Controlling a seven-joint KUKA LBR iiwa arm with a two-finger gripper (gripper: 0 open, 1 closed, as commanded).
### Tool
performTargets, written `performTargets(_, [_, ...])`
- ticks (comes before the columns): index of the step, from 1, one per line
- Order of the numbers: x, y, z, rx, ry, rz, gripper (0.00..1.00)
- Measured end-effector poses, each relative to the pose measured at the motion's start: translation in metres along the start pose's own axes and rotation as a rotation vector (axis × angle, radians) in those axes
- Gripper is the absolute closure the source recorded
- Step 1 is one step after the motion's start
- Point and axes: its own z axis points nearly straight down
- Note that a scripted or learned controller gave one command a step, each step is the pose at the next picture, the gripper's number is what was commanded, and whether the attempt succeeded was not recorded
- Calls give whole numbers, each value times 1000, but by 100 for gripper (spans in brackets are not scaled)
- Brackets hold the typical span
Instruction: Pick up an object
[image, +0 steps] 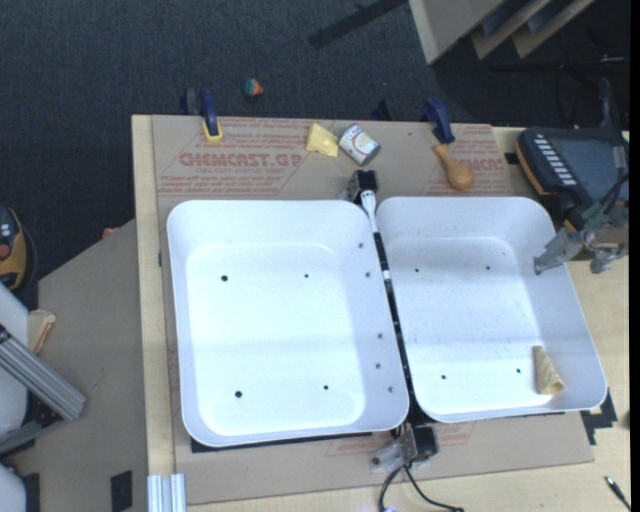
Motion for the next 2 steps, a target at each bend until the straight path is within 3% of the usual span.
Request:
performTargets(1, [-3, 12, -267, -22, -10, -2, 0])
performTargets(2, [91, 10, -217, 5, 3, -9, 0])
